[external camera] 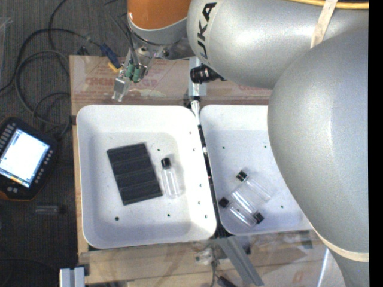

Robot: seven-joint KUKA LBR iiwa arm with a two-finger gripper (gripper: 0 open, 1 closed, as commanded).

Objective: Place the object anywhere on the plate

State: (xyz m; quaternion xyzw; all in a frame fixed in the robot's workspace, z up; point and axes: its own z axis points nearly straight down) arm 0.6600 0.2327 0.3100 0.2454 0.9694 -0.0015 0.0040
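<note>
My big grey arm point(299, 100) hides the right part of the right bin point(236, 127). My claw point(128, 76) is small & far off, past the left bin point(96, 220), over the surface point(90, 70); can't tell if it's open or shut. Left bin has the dark plate point(134, 173) w/ a clear bottle point(170, 177) touching its right edge. Right bin has 2 clear bottles point(246, 197) w/ black caps. A screen thing point(23, 159) lies on the floor, left.

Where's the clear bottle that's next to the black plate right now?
The clear bottle lies in the left bin, just right of the black plate, near the divider between bins.
</note>
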